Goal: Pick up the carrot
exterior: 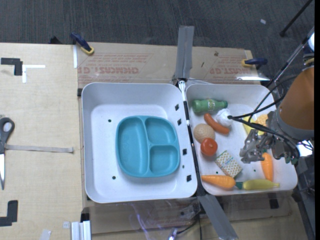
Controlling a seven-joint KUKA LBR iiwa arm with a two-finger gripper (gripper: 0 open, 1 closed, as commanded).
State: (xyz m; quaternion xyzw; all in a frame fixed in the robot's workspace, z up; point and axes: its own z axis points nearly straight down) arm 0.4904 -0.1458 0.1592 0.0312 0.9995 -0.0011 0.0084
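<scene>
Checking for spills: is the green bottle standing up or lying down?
Lying down. The green bottle rests on its side at the far end of the right bin, its length running across the floor.

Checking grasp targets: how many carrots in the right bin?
2, maybe more hidden under the arm. One carrot lies along the near wall of the right bin, left of the corn. The other lies beside the gripper.

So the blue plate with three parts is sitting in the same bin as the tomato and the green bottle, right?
Not quite. The camera view shows the blue plate alone in the left bin. The tomato and the green bottle lie in the right bin, the one next to it, with the other toy food.
</scene>
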